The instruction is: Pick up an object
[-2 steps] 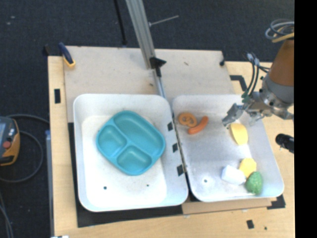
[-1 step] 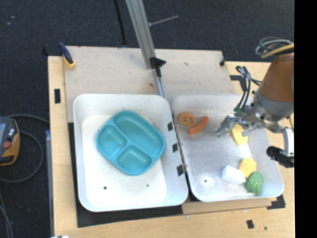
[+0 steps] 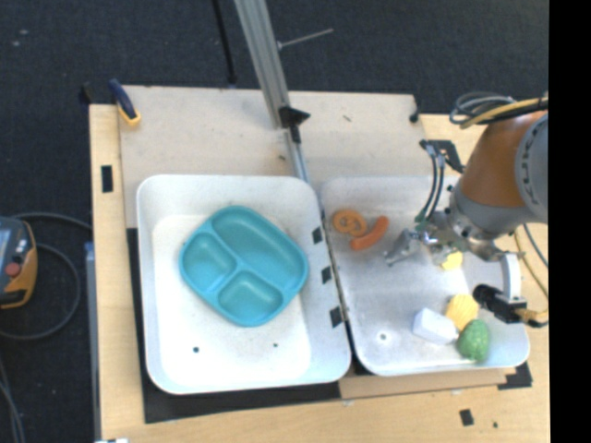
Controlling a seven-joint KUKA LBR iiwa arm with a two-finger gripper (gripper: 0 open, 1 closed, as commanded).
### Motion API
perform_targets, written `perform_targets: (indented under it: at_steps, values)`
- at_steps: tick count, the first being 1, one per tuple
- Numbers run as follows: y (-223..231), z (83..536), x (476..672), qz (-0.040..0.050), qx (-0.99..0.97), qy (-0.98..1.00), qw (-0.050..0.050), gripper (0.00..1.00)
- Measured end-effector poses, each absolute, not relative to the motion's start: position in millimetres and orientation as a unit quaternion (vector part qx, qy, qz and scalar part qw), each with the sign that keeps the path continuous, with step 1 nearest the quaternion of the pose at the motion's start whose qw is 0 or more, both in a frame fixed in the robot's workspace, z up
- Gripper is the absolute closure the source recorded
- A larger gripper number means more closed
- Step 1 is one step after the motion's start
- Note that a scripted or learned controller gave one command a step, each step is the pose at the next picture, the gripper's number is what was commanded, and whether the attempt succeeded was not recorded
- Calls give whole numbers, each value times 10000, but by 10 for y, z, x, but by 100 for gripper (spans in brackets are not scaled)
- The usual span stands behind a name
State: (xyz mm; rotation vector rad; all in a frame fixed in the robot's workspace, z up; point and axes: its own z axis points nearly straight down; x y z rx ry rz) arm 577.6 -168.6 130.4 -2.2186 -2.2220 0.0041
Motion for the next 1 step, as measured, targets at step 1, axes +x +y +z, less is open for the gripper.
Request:
perform_targets:
  at_steps: [1]
  values:
    - [-1704, 1452, 5794, -9, -7075, -7067, -21, 100]
